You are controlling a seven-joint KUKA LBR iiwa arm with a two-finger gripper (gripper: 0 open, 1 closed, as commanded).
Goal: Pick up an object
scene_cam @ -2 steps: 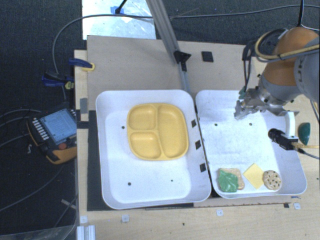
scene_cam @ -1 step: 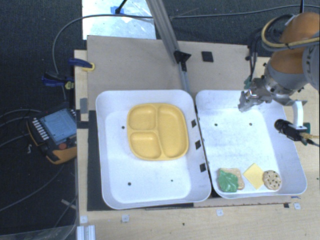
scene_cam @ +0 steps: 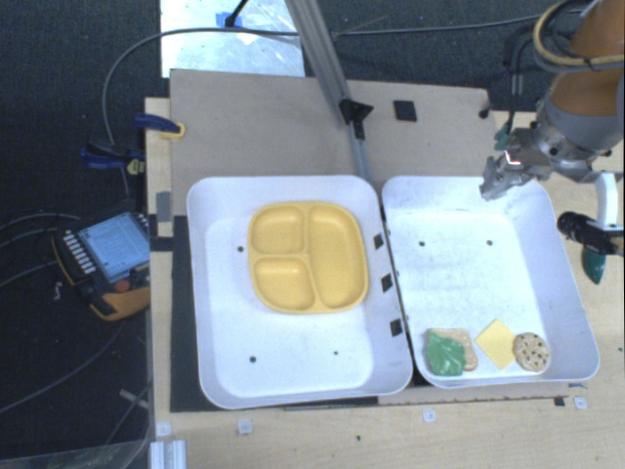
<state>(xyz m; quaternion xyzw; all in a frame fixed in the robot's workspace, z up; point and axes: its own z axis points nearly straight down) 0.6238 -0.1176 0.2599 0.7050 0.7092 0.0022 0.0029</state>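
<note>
1. A grey arm with an orange band reaches in over the right bin (scene_cam: 488,262), its gripper (scene_cam: 500,176) poised above the bin's far right corner; whether the fingers are wide or narrow cannot be told from this angle, and nothing is seen between them.

2. The candidates for picking lie along the near edge of the right bin: a green-topped piece of toy toast (scene_cam: 449,352), a yellow cheese slice (scene_cam: 496,343) just beside it, and a round cookie (scene_cam: 531,352) nearest the bin's near right corner. All three sit well apart from the gripper, across the bin's floor.

3. In the neighbouring left bin (scene_cam: 225,350) rests a yellow divided plate (scene_cam: 307,257), lying flat with its three compartments up.

4. The pick appears not yet begun; the gripper would have to cross the right bin toward its near wall.

5. Risks, as judged from here: the three items are thin and flat, so fingers may close above them or skid off. They crowd each other and the near wall, so a descent could clip the rim or nudge a neighbour. The cheese slice, lying close between toast and cookie, leaves little room for fingers on either side.
</note>
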